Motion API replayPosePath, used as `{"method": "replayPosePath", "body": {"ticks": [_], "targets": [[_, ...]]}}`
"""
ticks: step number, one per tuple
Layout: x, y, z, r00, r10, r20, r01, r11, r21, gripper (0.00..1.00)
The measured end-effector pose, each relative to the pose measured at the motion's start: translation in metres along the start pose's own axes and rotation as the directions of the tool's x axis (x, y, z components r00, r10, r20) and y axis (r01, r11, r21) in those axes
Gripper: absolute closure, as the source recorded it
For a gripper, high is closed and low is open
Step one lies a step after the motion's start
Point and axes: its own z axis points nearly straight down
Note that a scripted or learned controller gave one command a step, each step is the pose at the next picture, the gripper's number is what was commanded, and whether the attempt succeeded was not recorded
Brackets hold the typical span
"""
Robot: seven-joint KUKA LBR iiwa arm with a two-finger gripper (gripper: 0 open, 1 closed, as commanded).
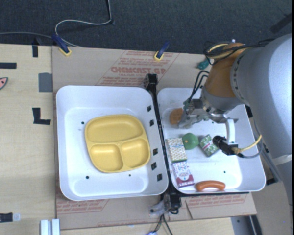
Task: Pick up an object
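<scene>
Brown roundish object (176,116), at the upper left of the right bin (245,175), sits just beside the gripper (191,112); it looks light and probably rigid, best pinched across its middle. Whether the pincer is apart or together I cannot tell. Below lie a green ball (190,140) and a small green packet (208,145).

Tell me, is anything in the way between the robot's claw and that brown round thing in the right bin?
Nothing visible blocks it. The gripper sits right beside the brown round thing, while the green ball and cartons lie nearer the camera.
</scene>
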Motion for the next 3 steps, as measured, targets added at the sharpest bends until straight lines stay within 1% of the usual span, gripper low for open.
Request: {"method": "replayPosePath", "body": {"ticks": [1, 2, 3], "targets": [[0.0000, -0.0002, 0.0001, 1.000, 0.000, 0.000, 0.000, 1.000, 0.000, 0.00], [0.0006, -0.0004, -0.0090, 1.000, -0.001, 0.000, 0.001, 1.000, 0.002, 1.00], [0.0006, -0.0004, -0.0090, 1.000, -0.001, 0.000, 0.001, 1.000, 0.002, 0.00]]}}
